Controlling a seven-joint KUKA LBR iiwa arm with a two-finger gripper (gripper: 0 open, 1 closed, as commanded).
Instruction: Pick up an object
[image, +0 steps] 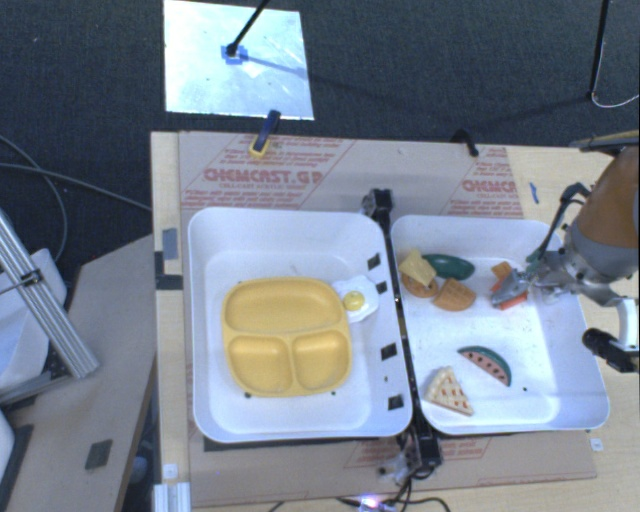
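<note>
The right bin holds several toy foods: a yellow wedge on a brown piece, a dark green piece, an orange-brown round piece, a watermelon slice and a pizza slice. A small orange and red piece lies near the bin's upper right. My gripper is low over the bin, right at that orange and red piece, with the arm coming in from the right. Whether the piece is held cannot be made out.
The left bin carries a yellow divided plate and a fried egg toy by the plate's upper right corner. A black divider runs between the bins. Black arm hardware overhangs the right bin's right rim.
</note>
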